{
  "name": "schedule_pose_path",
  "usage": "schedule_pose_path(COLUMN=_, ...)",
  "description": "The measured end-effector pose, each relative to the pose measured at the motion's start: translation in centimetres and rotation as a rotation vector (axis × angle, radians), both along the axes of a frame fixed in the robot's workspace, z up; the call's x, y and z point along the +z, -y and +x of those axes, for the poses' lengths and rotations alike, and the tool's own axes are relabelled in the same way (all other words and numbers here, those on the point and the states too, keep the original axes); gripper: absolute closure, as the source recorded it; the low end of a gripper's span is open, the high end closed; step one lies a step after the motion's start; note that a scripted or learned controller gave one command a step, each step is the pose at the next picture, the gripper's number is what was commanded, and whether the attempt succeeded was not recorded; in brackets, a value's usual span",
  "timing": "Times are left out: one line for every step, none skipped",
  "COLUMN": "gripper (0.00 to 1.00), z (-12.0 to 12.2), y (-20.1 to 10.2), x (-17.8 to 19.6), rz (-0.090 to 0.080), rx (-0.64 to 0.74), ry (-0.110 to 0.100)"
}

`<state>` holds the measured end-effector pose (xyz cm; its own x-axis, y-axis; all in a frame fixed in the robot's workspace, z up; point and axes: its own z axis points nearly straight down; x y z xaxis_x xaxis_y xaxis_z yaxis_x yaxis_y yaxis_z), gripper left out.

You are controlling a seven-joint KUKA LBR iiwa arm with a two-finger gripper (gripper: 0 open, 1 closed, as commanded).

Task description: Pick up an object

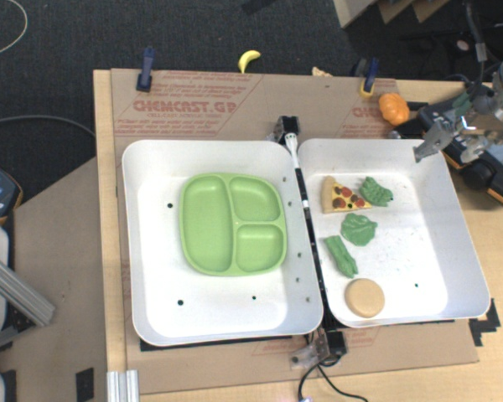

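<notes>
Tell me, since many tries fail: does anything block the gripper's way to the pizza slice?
Nothing visible does. The gripper sits above the right bin's far right corner; the pizza slice lies uncovered, a green leafy piece close beside it.

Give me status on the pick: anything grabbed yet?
Nothing looks picked yet. The gripper sits at the far right edge of the right bin, above the rim, with no object seen between its fingers. The pizza slice, three green pieces and the tan round all lie in that bin. The green divided plate rests in the left bin. Left: reach in, grasp, lift.
</notes>
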<state>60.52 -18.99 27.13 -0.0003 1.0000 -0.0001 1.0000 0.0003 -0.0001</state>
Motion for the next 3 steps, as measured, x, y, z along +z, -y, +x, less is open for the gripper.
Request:
schedule_pose_path(gripper=0.0, z=-4.5, y=0.1, x=-13.7, rz=0.005, rx=-0.002, ry=-0.016)
schedule_pose_path(gripper=0.0, z=-9.4, y=-2.8, x=-11.2, rz=0.003, rx=-0.001, ry=-0.004)
schedule_pose_path(gripper=0.0, z=-12.7, y=-3.1, x=-7.2, rz=0.001, rx=-0.002, ry=-0.001)
